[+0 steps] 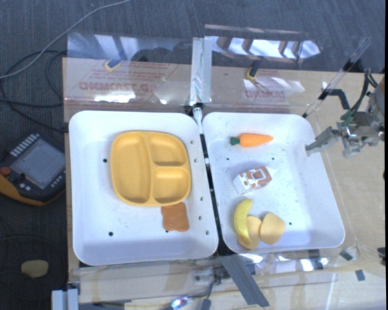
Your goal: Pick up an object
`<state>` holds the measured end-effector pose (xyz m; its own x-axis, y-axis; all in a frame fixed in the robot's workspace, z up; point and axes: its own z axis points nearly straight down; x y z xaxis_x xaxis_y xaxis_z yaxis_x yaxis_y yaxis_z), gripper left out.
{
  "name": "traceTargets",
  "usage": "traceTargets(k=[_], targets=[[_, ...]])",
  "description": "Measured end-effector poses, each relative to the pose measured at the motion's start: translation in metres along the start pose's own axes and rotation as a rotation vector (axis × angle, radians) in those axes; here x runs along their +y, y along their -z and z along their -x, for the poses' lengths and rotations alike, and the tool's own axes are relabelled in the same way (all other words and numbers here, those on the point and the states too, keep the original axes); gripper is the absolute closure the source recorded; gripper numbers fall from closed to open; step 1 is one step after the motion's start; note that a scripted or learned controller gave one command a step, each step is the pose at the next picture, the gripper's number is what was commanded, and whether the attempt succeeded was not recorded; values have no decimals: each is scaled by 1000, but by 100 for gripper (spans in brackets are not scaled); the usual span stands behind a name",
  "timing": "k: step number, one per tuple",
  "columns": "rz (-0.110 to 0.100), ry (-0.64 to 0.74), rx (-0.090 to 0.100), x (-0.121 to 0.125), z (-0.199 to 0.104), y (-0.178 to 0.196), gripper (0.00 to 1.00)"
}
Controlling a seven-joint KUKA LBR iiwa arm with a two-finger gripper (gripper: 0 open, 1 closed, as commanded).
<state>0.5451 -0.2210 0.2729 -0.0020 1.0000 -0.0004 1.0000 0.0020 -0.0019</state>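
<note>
The main risk, in my judgement, is a miss or a weak grasp. In the right bin (pixel 323 199) the banana (pixel 242 222) touches a yellow-orange piece (pixel 269 228), so fingers that come down there may push 1 against the other, or catch both. The carrot (pixel 251 140) is narrow and round, and it may roll aside if the fingers close off its middle. The small white and brown block (pixel 253 179) lies alone between carrot and banana, with free floor around it, so it seems the safest choice. The bin wall on the right side is another danger, because the arm enters from there and could strike the rim on a low path.

The gripper (pixel 354 137) is at the right edge, outside the right bin and just beyond its upper right corner, well apart from all 3 objects. Nothing is seen in it. How far it is open I cannot tell, the picture is too small there.

The left bin (pixel 84 192) bears a yellow tray (pixel 149 166) and a toast slice (pixel 175 217).
</note>
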Motion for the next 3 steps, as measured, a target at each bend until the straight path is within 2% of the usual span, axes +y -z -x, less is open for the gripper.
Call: traceTargets(k=[1, 2, 3], targets=[[-1, 152, 1, 1, -17, -150, 0], [1, 208, 1, 38, -77, -134, 0], [23, 201, -8, 18, -115, -147, 0]])
